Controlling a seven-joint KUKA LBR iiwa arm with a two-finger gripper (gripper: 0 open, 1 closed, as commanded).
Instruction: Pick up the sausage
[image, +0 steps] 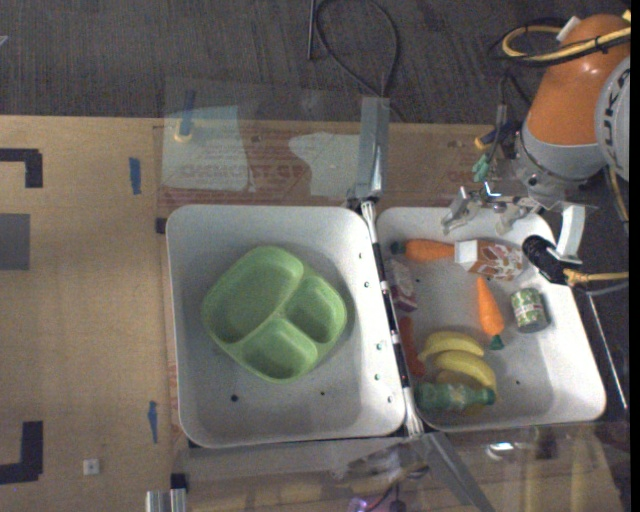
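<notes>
In the left bin (190, 240), a green plate (275, 313). By the right bin's (575, 385) left wall, the sausage (405, 345), just beside the bananas (457, 357). Over that bin's far edge, the gripper (490, 205), fingers open, holding nothing. Not picked up yet. Reaching and grabbing still to do.

Two white bins side by side on wooden bench (80, 330). Left bin (200, 400) holds green divided plate (276, 313), three compartments, tilted. Right bin (570, 385): carrot (431, 250) lying near far wall; small carton (492, 258) just right of it; second carrot (488, 310) pointing toward near side; green can (529, 309) on its side near right wall; bananas (458, 358) in middle; green bottle (452, 397) lying just below bananas. Blue tape bits (134, 176) and black markings (24, 167) on bench at left.
</notes>
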